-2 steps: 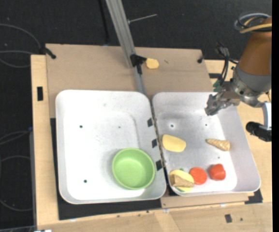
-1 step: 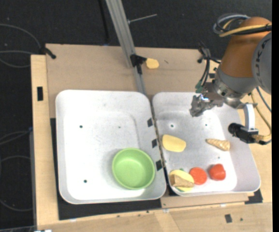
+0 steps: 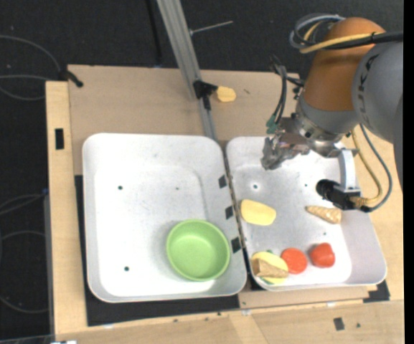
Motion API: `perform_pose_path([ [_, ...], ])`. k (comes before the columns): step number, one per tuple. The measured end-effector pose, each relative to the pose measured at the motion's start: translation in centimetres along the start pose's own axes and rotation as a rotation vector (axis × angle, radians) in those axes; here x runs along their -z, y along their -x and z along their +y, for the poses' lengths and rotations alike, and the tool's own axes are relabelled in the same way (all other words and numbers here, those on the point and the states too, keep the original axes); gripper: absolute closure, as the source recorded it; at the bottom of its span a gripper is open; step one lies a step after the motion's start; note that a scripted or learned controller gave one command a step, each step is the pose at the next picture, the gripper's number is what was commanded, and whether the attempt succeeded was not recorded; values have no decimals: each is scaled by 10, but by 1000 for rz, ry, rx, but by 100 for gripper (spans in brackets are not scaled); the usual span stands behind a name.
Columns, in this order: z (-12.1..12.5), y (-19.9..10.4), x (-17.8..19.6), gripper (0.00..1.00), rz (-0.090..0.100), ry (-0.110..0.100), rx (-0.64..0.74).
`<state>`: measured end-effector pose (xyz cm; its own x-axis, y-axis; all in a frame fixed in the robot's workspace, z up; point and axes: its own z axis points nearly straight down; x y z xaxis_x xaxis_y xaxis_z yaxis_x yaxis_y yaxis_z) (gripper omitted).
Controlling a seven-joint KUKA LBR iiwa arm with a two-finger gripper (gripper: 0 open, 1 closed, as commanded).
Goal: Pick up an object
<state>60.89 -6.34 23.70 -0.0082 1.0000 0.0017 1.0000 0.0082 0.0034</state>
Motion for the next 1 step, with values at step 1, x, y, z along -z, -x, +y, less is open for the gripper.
perform_pose_path([
  [1,6,-56,11,100,1,-1,1],
])
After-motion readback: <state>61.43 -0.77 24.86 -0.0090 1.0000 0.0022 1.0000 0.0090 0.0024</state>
